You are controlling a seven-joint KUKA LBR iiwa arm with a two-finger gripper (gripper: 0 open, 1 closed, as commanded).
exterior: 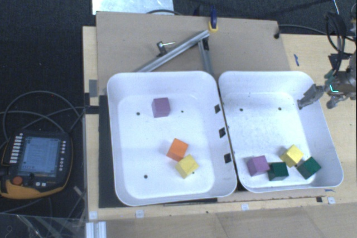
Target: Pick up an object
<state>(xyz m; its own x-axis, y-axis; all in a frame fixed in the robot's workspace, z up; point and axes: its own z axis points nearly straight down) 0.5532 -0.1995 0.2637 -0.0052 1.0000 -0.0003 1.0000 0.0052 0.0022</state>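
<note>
The left bin [120, 136] holds a purple cube [160, 107], an orange cube [177, 149] and a yellow cube [187, 166] touching the orange one. In the right bin [268, 86], along the front wall, lie a purple cube [257, 165], a dark green cube [277, 170], a yellow cube [292, 155] and a green cube [308, 166]. My gripper [321, 98] hangs over the right bin's far right rim, well behind those cubes. Its fingers [307, 97] stand apart, open, with nothing between them.
Two metal rods [178, 48] lie crossed on the brown board [245, 42] behind the bins. A teach pendant [36, 163] with cables rests at the left. Black cables [334, 25] hang at the upper right near the arm.
</note>
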